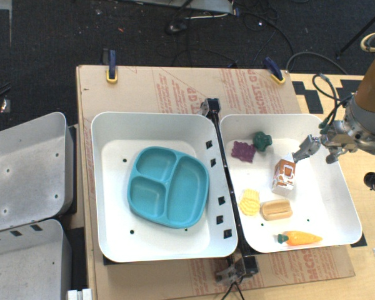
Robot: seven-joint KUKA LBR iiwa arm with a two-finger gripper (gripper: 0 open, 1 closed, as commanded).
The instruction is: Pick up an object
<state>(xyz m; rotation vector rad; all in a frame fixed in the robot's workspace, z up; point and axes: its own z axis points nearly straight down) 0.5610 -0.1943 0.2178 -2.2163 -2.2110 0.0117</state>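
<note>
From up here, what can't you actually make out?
- Gripper: too small in the camera view to judge its fingers.
- Arm: cut off by the right edge.
- Small carton: print too small to read.
- Grey trays: cut off by the left edge.

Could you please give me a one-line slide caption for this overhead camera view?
Pincer hovers over the right bin of toy food near a small carton; a teal divided plate fills the left bin.

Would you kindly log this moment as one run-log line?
hand: above right bin, nothing visibly held | nearest: carton | left bin: teal tray | pick: not yet done
</note>
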